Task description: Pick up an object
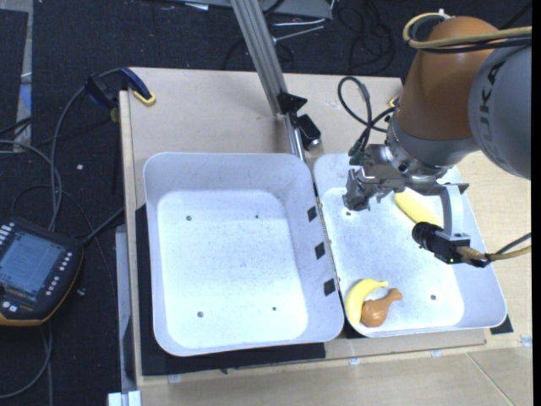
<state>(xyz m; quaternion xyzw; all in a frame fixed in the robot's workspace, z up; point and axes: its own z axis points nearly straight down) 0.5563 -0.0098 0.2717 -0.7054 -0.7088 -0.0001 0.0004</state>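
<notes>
Gripper (358,194) sits at 12 o'clock in right bin (482,299), jaws can't tell, banana (362,293) and drumstick toy (378,306) touching at 6 o'clock, second banana (416,207) under wrist: risk grabbing nothing or both.

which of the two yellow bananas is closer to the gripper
The banana at the right bin's upper right, partly hidden under the arm, lies just beside the gripper. The other banana sits by the front edge, touching a brown drumstick.

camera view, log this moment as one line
arm: over right bin | claw: low near bin's far left corner | banana, drumstick: touching at near edge | yellow item: beside claw | left bin
</notes>
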